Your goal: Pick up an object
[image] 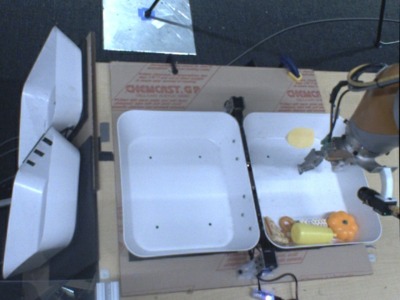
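Jaws first: they look very small from up here, and I cannot tell if they are open or closed. Nothing can be seen held in the grey two-finger gripper (310, 163). It hangs over the bare middle of the shallow white bin on the right (300, 192).

What could go wrong? The gripper is near the flat, pale yellow round piece (300, 137), but not over it. If it goes straight down, I think it will close on nothing. That yellow piece also looks very flat, so it may be hard to get under and could just slide away. The other toys are packed close along the front wall. A grab there could hit the wall or push two toys at once.

Now the bins, going left to right. The shallow white bin on the left (181, 186) has no toys in it, just small dark dots on its floor. The right bin holds all the toys. The flat yellow piece lies near the back. Along the front lie a tan lumpy piece (275, 230), a small orange ring (286, 222), a yellow chunky block (310, 233) and a round orange toy pumpkin (343, 225).
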### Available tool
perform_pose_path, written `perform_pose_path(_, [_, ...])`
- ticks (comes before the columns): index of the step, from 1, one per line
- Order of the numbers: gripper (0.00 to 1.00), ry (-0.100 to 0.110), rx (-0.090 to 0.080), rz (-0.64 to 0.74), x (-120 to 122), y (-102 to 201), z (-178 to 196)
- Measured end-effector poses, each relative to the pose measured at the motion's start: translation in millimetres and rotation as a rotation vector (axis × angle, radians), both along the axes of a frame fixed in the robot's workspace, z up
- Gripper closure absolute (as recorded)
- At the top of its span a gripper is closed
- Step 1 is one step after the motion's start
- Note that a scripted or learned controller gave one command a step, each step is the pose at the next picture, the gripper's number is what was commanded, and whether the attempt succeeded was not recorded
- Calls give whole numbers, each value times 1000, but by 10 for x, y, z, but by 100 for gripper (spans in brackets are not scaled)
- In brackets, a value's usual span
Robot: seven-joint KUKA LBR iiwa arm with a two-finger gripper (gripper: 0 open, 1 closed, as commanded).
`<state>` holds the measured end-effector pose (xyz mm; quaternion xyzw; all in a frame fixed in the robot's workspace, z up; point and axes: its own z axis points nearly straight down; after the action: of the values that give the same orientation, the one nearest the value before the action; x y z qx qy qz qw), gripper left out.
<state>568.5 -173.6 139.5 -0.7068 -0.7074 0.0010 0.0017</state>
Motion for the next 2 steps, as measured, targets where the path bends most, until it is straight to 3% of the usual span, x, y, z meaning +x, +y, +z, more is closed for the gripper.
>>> perform_pose_path(1, [0, -1, 0, -1, -7, 4, -520])
perform_pose_path(2, [100, -6, -1, -1, 7, -2, -389])
